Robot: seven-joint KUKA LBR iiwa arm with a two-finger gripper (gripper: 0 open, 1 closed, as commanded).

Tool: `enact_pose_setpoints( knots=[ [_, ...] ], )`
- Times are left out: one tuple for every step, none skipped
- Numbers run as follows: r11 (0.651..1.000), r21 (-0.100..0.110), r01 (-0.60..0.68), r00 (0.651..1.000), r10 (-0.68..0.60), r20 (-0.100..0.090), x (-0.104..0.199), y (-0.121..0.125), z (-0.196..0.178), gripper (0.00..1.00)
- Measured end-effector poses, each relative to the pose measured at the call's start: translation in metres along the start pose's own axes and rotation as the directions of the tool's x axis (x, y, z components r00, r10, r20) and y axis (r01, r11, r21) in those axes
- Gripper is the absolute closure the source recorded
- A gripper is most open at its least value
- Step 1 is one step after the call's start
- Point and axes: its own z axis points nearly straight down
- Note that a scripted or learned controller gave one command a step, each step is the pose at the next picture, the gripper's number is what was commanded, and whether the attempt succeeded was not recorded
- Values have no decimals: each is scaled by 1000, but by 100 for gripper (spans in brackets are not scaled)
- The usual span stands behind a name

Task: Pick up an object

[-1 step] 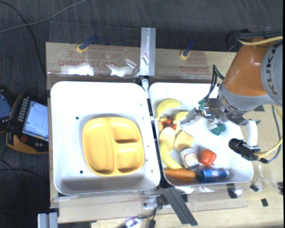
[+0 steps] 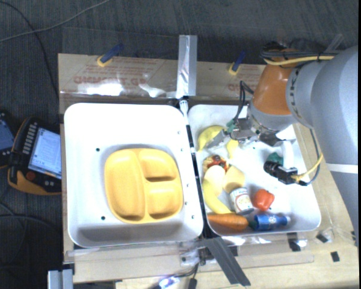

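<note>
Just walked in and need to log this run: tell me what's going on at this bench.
A grey KUKA arm reaches in from the right, its gripper down in the right bin near a banana. That bin also holds a carrot, a blue bottle and a small can. The left bin holds a yellow divided tray. Nothing is visibly grasped.

The 2 bins (image 2: 78, 179) are plain white. In the left bin sits a yellow tray (image 2: 143, 183) with 3 compartments. In the right bin (image 2: 310, 206), a pale yellow banana (image 2: 208, 135) lies at 11 o'clock, an orange carrot (image 2: 227, 222) at 7 o'clock, a blue bottle (image 2: 269, 221) at 5 o'clock, with a red piece (image 2: 263, 199) just above it. The arm (image 2: 325, 95) is grey with an orange band (image 2: 271, 92). The floor (image 2: 24, 29) is dark grey.
</note>
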Motion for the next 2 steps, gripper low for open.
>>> enact_pose_setpoints(
  knots=[
    [1000, 0, -1, 1000, 1, -4, 0, 1, -9, 100],
    [1000, 16, 7, 1000, -7, -4, 17, 45, -92, 100]
  ],
)
